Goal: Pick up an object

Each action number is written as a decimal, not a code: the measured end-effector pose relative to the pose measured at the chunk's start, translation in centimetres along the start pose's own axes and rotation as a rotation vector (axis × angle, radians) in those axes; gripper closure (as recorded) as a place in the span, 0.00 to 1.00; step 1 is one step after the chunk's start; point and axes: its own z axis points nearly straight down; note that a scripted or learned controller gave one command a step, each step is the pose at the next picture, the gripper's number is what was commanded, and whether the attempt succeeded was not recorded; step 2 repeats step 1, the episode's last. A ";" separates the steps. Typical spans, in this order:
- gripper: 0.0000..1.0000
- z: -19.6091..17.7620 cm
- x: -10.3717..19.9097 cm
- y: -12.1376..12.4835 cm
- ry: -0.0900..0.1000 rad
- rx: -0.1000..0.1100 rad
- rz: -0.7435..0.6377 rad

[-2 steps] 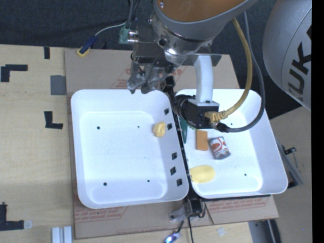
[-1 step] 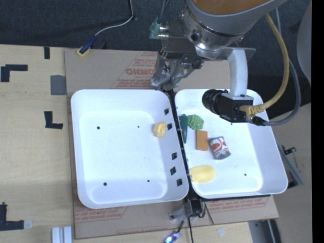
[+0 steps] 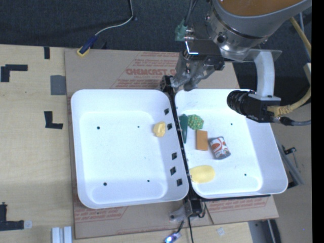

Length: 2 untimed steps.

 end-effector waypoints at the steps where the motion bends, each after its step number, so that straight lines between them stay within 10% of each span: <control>1: 1.00 25.1 2.1 -0.3 -0.006 0.017 -0.004; 2: 1.00 25.1 2.1 -0.3 -0.006 0.017 -0.004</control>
